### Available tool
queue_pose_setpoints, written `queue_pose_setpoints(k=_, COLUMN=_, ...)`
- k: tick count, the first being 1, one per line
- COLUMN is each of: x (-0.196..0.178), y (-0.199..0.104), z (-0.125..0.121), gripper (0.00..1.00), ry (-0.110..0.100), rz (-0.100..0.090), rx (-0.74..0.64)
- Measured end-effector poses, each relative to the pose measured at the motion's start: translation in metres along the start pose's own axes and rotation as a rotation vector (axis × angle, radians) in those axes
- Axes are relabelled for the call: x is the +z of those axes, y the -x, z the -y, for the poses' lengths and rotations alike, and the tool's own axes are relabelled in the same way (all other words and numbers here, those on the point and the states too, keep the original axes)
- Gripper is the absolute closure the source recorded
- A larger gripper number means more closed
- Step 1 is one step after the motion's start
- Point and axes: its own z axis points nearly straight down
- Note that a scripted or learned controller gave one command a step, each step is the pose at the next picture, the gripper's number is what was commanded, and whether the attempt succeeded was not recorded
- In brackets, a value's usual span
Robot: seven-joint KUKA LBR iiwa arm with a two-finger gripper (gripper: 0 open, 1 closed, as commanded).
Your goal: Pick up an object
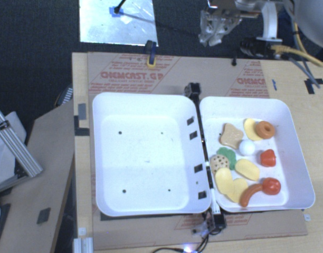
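Observation:
The right bin (285, 115) holds several toy foods: a tan bread slice (231, 135), a brown donut (265, 129), a white ball (247, 147), a red pepper (267, 157), a green broccoli piece (227, 155), a cookie (220, 163), yellow pieces (247, 168), a sausage (249, 193) and a red tomato (272, 185). My gripper (210, 37) hangs high at the top of the view, above the bench's back edge and well clear of the bins. Nothing shows between its fingers.
The left bin (143, 152) lies beside the right one, joined by a black hinge strip (199, 141). A yellow and blue clamp (150, 54) sits at the cardboard's back edge. Cables (288, 51) run at the top right. A metal frame (13, 146) stands at the left.

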Motion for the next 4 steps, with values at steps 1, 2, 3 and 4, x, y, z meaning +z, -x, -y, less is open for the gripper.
queue_pose_setpoints(k=1, x=-0.083, y=-0.034, z=0.0, gripper=1.0, ry=0.007, rz=-0.002, rx=-0.003)
queue_pose_setpoints(k=2, x=-0.079, y=-0.067, z=0.08, gripper=1.0, ry=-0.004, rz=-0.001, rx=-0.004)
queue_pose_setpoints(k=3, x=-0.078, y=-0.097, z=0.185, gripper=1.0, ry=-0.008, rz=0.0, rx=-0.005)
queue_pose_setpoints(k=4, x=-0.078, y=-0.039, z=0.115, gripper=1.0, ry=0.0, rz=0.002, rx=0.009)
